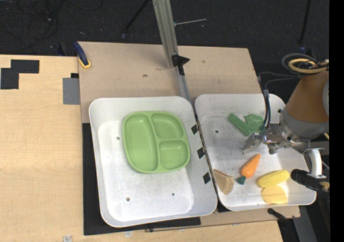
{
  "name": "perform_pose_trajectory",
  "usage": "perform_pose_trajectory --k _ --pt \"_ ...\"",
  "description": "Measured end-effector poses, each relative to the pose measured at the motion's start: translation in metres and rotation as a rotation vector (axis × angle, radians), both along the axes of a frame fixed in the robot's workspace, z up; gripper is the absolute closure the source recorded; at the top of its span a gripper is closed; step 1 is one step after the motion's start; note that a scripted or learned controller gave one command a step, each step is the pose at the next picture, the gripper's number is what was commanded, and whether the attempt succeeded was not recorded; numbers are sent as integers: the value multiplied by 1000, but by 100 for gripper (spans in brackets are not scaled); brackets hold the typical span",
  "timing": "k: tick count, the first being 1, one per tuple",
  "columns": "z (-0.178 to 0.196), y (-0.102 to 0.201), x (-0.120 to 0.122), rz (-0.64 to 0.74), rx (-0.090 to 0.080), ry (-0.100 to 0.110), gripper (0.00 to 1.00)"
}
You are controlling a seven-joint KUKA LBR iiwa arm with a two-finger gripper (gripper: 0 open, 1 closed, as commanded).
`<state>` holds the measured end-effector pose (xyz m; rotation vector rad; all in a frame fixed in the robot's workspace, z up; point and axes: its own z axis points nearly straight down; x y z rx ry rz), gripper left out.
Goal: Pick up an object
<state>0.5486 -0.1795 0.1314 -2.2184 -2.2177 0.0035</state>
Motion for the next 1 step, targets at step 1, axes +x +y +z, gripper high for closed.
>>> perform_pose_trajectory --k 1 --pt "-42 0 1 0 0 -4 0"
